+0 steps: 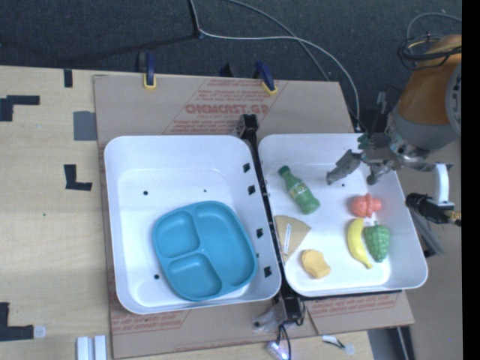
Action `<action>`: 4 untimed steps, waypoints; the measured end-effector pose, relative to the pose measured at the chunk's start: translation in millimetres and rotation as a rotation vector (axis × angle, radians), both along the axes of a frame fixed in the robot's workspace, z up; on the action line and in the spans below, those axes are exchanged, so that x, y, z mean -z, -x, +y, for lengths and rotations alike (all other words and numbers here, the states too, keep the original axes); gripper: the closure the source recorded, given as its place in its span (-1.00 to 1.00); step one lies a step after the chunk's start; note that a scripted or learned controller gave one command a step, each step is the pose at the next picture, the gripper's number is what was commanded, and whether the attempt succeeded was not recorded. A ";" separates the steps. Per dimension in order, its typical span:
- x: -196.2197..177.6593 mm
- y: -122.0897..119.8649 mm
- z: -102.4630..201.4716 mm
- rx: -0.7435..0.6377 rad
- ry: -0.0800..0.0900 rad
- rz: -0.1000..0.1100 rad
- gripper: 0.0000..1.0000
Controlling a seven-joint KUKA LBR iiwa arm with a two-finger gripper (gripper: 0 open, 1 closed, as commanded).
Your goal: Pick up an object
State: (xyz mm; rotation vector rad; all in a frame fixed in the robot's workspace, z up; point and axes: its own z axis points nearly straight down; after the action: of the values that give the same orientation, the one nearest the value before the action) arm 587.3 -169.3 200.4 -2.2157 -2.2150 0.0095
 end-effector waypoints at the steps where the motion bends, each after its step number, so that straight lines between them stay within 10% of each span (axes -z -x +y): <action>1: -3.0 -1.2 0.3 -0.001 0.001 -0.005 -1.00; 3: 94.7 -0.6 -2.9 -0.002 0.002 -0.018 -1.00; 4: 89.5 0.2 -2.3 -0.002 0.000 -0.011 1.00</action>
State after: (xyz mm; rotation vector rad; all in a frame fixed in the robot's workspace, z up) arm 587.1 -171.7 110.9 -2.2184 -2.2232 -0.0030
